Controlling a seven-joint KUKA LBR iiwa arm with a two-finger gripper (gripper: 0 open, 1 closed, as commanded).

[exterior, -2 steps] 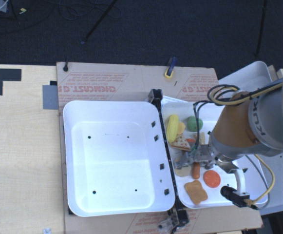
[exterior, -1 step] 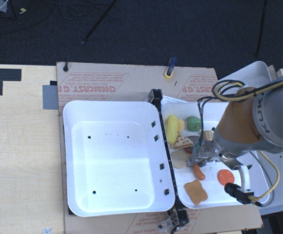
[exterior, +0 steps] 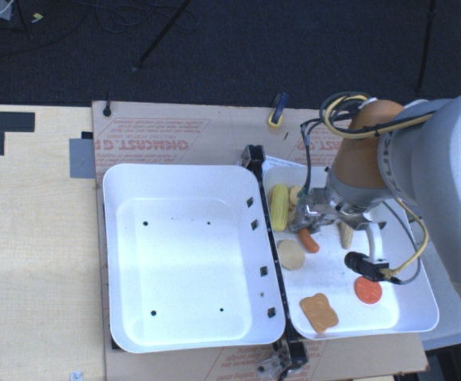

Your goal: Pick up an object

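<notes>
The arm [exterior: 389, 149] reaches in from the right and bends down over the right bin [exterior: 420, 312], with its orange band above the wrist. The gripper [exterior: 305, 219] sits low in the upper left part of that bin, but the wrist and cables crowd it, so I cannot tell how its tips stand or whether anything is between them.

6 things lie in the right bin. A yellow corn cob [exterior: 279, 206] stands lengthwise just left of the gripper, close to the bin's left wall. A small orange carrot [exterior: 309, 243] lies just below the gripper, tilted, seemingly touching or nearly touching it. A pale round piece [exterior: 291, 254] rests beside the carrot's lower left. A cream stick-shaped piece [exterior: 346, 236] lies just right of the gripper. A red tomato [exterior: 367, 290] sits further to the lower right, and a tan bread-like slice [exterior: 319, 312] lies near the front edge, well apart from the gripper.

The left bin [exterior: 119, 213] stands beside it, the 2 touching along a black divider [exterior: 266, 236].
</notes>
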